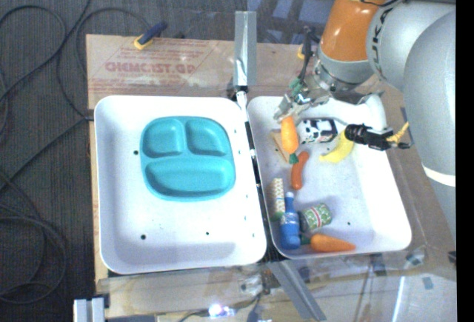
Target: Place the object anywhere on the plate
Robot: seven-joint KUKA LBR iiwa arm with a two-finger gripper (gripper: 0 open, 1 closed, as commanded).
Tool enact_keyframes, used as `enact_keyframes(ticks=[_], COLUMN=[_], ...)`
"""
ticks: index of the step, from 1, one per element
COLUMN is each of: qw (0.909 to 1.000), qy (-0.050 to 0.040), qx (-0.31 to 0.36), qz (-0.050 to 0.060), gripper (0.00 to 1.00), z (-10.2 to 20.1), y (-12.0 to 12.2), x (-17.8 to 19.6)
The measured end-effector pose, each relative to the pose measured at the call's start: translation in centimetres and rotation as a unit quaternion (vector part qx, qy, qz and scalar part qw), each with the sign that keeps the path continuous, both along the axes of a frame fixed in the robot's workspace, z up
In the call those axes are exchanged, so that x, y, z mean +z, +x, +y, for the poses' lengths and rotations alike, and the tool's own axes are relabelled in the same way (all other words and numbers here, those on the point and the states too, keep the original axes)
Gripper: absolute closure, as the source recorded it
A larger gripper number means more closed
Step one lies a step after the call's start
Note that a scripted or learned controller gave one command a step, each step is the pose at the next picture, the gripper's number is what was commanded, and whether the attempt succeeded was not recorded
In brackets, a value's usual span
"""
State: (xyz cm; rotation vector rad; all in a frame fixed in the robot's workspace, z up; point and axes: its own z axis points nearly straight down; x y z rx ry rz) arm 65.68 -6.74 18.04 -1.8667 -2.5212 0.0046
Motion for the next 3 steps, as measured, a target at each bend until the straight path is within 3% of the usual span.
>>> enact_keyframes(ticks=[1, 2, 3], qw=[1.0000, 0.9999, 0.9992], qy=[-0.0016, -0.0007, 0.0000], qx=[0.001, -0.016, 0.039], qz=[-0.001, 0.000, 0.000], gripper=[1.00, 1.00, 1.00], z=[-5.4, -0.3, 9.4], y=[1.2, 0.2, -1.6], x=[10.1, 0.4, 0.0])
